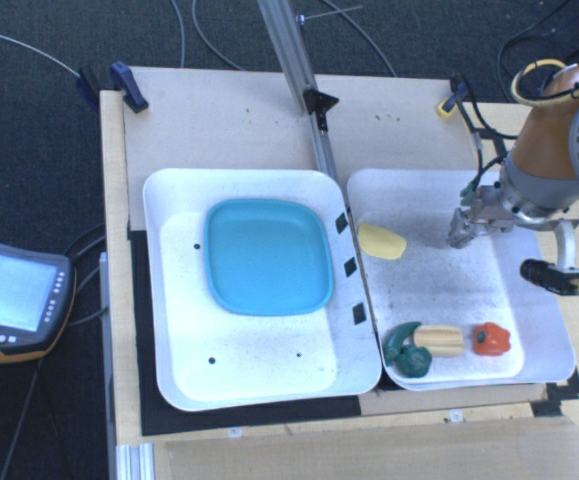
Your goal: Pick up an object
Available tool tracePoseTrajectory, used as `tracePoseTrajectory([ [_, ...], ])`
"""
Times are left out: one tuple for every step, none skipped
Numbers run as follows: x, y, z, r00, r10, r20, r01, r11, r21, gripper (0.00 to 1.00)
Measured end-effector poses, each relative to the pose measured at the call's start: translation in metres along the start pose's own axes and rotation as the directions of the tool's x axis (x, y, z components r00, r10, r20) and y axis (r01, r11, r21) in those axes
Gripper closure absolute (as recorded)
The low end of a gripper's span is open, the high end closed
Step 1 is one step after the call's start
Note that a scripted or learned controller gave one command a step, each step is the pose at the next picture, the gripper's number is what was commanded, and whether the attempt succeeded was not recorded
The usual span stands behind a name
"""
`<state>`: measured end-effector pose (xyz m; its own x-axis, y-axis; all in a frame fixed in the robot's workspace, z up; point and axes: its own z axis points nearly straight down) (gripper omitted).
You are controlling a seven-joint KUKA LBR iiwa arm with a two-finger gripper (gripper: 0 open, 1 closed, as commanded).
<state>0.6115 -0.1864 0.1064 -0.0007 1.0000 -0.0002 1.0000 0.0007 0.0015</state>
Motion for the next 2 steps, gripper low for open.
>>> tracePoseTrajectory([
  [-0.004, 0.003, -0.063, 1.000, 0.001, 0.001, -0.001, 1.000, -0.004, 1.00],
  [-0.011, 0.003, -0.108, 1.000, 0.001, 0.001, -0.001, 1.000, -0.003, 1.00],
])
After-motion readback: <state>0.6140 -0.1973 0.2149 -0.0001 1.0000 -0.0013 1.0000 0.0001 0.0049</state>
